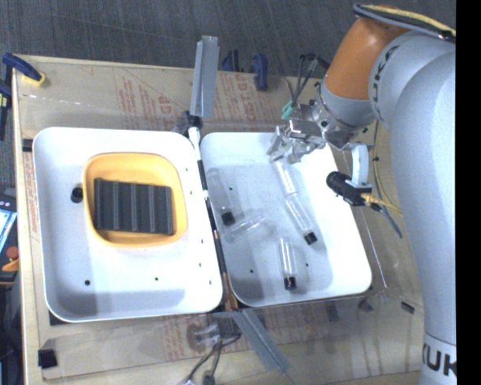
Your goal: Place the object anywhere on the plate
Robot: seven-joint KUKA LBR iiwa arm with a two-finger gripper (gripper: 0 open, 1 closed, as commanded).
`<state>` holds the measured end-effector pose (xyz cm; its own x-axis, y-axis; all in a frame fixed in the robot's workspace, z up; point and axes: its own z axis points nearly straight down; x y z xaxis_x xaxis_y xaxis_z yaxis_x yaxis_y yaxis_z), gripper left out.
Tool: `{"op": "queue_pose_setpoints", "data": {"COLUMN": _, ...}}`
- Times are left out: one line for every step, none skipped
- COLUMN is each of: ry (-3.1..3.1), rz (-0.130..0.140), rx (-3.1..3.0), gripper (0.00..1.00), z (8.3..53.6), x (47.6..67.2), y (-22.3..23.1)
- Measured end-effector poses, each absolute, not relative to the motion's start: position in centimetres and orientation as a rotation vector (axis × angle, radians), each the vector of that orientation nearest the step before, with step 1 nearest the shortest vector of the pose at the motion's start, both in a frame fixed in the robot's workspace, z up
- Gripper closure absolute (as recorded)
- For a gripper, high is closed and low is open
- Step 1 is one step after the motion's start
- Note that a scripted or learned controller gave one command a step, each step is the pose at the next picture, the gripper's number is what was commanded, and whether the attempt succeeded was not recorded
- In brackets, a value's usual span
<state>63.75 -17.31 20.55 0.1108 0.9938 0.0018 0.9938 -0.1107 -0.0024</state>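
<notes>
Because the clear tubes (292, 200) lie loose in the right bin (349, 251), w/ one just under the gripper (293, 139), a grab may slip or glance off. Can't tell jaw state. Plate (135, 165), yellow w/ a dark ribbed insert, sits in the left bin (64, 279); bin walls lie between.

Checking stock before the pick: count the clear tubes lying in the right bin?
4, maybe more hidden: one tube below the gripper, one mid-bin, one near the front, one by the left wall.
</notes>
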Motion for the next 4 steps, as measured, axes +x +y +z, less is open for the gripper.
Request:
{"op": "queue_pose_setpoints", "data": {"ry": -2.279, "rz": 0.005, "rx": -2.156, "gripper": 1.00, "z": 20.2, "x": 62.1, "y": -9.1}}
{"op": "queue_pose_setpoints", "data": {"ry": -2.448, "rz": 0.007, "rx": -1.959, "gripper": 1.00, "z": 19.8, "x": 60.9, "y": -3.5}}
{"op": "queue_pose_setpoints", "data": {"ry": -2.665, "rz": 0.007, "rx": -1.651, "gripper": 1.00, "z": 19.0, "x": 58.8, "y": -2.0}}
{"op": "queue_pose_setpoints", "data": {"ry": -2.665, "rz": 0.007, "rx": -1.652, "gripper": 0.00, "z": 19.0, "x": 58.8, "y": -2.1}}
